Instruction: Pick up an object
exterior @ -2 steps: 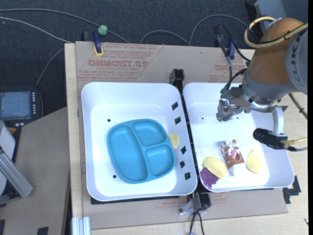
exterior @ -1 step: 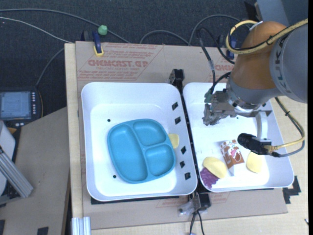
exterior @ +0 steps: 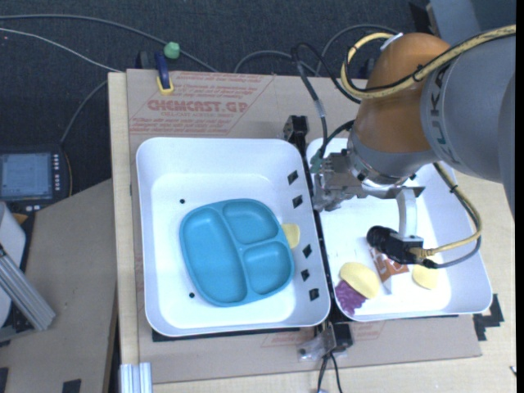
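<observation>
Two white bins side by side; left bin (exterior: pixel 155 219) holds a blue divided tray (exterior: pixel 237 250), small yellow piece (exterior: pixel 291 236) at its right edge; right bin (exterior: pixel 464 281) has, along its near side, a yellow lump (exterior: pixel 360 278), a purple piece (exterior: pixel 350 298), a reddish-brown item (exterior: pixel 386 266) and a second yellow piece (exterior: pixel 426 279); gripper (exterior: pixel 330 185) by right bin's left wall, farther back than these; claw state cannot be told.

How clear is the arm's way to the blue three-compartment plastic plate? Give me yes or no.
Probably yes. The blue three-compartment plastic plate lies flat and uncovered in the left white bin, and the end effector hangs by the rim between the bins.
</observation>
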### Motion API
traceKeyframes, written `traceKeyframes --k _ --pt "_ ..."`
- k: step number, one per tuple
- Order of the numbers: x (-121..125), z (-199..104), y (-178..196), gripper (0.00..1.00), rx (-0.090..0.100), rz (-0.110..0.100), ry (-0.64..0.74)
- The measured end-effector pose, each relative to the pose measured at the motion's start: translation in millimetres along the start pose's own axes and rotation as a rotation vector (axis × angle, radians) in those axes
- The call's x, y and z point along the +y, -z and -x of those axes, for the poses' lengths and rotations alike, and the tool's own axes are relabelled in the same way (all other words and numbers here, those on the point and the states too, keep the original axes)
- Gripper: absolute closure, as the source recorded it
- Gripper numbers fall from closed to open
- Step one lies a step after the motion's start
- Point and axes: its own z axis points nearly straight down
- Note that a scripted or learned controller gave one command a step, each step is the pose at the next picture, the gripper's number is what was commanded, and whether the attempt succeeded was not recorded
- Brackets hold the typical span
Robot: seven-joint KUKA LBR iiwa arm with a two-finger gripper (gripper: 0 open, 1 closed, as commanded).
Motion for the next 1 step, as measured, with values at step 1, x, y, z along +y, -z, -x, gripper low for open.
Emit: traceKeyframes --k 1 --pt "0.3 -47.0 9.9 1.00 -0.001 0.001 -0.001"
